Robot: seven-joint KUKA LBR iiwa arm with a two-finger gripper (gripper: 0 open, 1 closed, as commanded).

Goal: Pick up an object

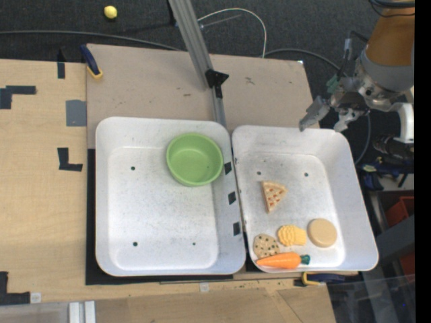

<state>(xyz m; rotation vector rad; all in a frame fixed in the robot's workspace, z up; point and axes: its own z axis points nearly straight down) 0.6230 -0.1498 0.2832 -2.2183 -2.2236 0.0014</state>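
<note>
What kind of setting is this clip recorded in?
Probably a robotics lab bench: a grey-and-orange arm reaches over two white bins, with toy food such as a carrot and loose cables.

You look down from one fixed camera above the bench (168, 79), slanted and set well back, so both white bins (108, 200) fit whole (floor along the top), the arm (390, 39) entering at right.

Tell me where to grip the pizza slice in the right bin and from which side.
Come straight down on the pizza slice, jaws across its two slanted edges near the wide crust end. It lies flat, apart from the other toys, with bare bin floor around it, so likely nothing crowds the gripper.
</note>
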